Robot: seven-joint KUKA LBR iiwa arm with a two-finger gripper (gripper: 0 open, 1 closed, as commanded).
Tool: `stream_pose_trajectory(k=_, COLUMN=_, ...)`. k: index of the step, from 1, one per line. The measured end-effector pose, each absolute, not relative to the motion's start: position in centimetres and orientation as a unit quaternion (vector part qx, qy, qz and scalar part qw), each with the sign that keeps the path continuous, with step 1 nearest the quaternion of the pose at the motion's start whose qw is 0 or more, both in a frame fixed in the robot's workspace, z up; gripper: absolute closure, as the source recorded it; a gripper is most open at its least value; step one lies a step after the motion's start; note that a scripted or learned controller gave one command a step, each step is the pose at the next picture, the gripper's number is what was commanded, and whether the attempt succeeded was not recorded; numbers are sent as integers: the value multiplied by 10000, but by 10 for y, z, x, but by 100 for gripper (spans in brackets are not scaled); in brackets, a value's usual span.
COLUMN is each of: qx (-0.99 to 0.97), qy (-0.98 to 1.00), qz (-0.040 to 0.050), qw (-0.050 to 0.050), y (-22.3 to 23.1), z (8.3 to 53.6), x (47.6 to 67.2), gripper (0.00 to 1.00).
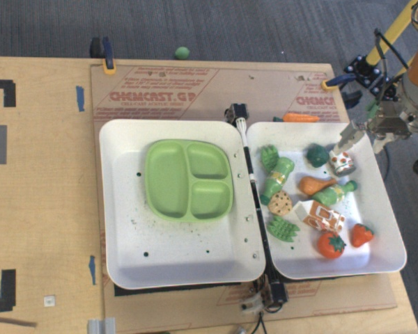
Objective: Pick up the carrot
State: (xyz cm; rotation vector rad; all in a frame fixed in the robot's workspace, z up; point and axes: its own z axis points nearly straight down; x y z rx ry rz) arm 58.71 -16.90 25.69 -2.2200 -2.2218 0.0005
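Note:
A small orange carrot [301, 117] with a green tip lies on the cardboard just behind the right bin's [390, 256] far rim, outside the bin. A larger orange cone-shaped toy [315, 184] lies inside the right bin among other toy foods. My gripper [362, 142] hangs over the bin's far right corner, to the right of and slightly nearer than the small carrot. Its fingers are spread and I see nothing between them. The left fingertip [343, 143] is just above a white and red cube [342, 163].
The right bin also holds green vegetables [275, 169], a dark green broccoli [318, 154], a cookie [280, 202], a white and orange box [324, 217], a tomato [331, 245] and a strawberry [361, 235]. A green divided plate [189, 179] sits in the left bin [118, 207].

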Motion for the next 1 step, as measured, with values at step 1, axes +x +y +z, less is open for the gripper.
stream_pose_trajectory(k=1, qx=-6517, qy=-7585, qz=-6, qw=-12, y=-197, z=116, x=551, gripper=0)
